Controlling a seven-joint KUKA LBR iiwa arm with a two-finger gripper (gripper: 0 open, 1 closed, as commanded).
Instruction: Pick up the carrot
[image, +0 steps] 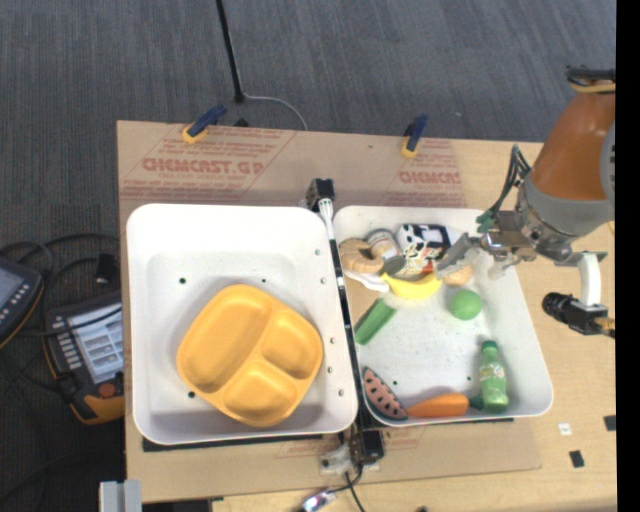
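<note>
Down at the front edge of the right bin (535, 370), the carrot (438, 406) is lying flat, with a watermelon slice (383, 394) just to its left and a green bottle (490, 376) touching its right end. Further back, a green ball (465, 304), a green block (375, 321), a banana (412, 287) and some other toys are sitting in a clump. The gripper (462, 252) is hanging over that back clump, well apart from the carrot; can't tell if it's spread or closed, honestly. Over in the left bin (160, 250), a yellow divided plate (250, 352) is sitting tilted.
</note>
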